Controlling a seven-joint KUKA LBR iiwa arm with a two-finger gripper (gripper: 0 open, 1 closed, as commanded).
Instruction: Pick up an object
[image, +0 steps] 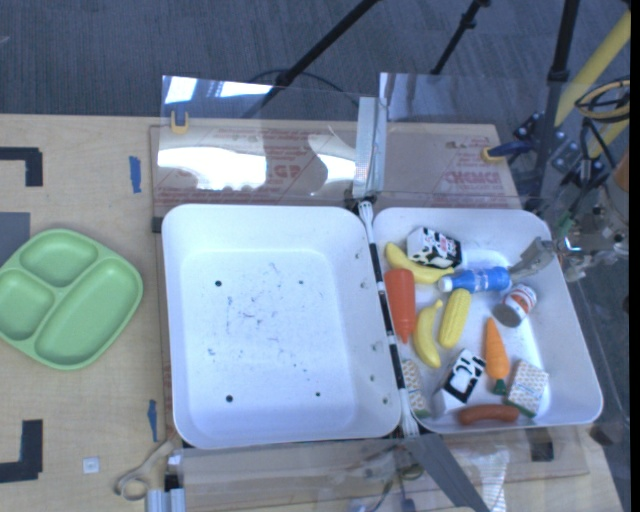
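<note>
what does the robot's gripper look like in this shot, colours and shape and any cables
The gripper is pale grey metal: a slim, tapering tip at the far right rim of the right bin, with a bulkier grey, boxy block behind it. Thin dark cables loop above that block. The picture is too blurred to make out markings or finer detail.

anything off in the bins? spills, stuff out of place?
Nothing spilled or damaged. All the toys are heaped in the right bin, several overlapping: the blue bottle lies on its side across the corn. The gripper is at that bin's right rim.
</note>
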